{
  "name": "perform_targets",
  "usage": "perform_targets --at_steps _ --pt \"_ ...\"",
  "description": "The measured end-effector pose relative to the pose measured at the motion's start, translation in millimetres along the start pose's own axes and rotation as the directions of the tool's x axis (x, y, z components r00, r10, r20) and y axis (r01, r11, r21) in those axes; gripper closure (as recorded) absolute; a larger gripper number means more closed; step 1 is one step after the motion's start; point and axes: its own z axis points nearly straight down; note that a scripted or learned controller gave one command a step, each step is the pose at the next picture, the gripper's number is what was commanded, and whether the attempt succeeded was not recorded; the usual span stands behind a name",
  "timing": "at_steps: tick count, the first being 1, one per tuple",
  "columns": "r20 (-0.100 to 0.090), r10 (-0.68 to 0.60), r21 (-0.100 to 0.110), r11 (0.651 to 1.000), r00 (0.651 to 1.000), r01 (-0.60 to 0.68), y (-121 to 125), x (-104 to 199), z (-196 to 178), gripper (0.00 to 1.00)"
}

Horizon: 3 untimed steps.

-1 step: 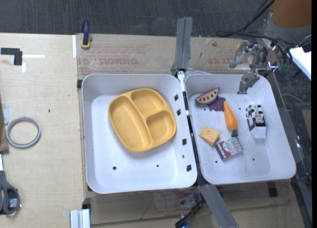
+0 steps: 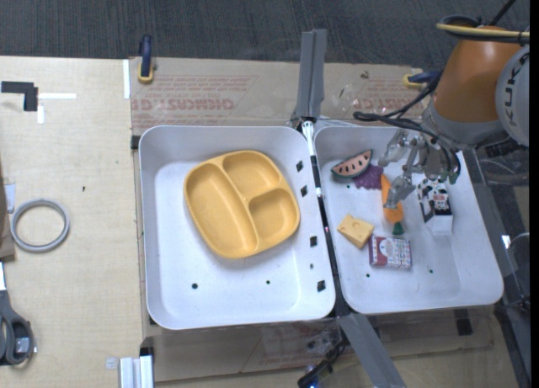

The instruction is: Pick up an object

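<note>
Hovering hand (image 2: pixel 418 178) (fingers blurred), carrot (image 2: pixel 392 199) half-hidden

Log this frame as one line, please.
arm: over right bin | gripper: above carrot | nearby: watermelon slice, cheese, red box | left bin: yellow plate

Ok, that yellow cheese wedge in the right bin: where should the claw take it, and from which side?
Probably straight from above. The cheese wedge lies flat on the right bin floor, apart from the red box and the carrot, so close across its two long flat sides near the wide end, where there is room for a finger on each side.
</note>
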Motion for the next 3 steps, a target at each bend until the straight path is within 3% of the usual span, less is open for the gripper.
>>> perform_targets --at_steps 1,2,3 --pt "0.003 -0.111 0.001 0.994 0.994 0.111 2 -4 -22 0.0" --pt "0.003 0.121 0.0 0.993 0.993 -0.121 26 -14 -108 0.0" --pt "-0.003 -0.013 0.0 1.0 1.0 0.013 41 20 -68 0.0"
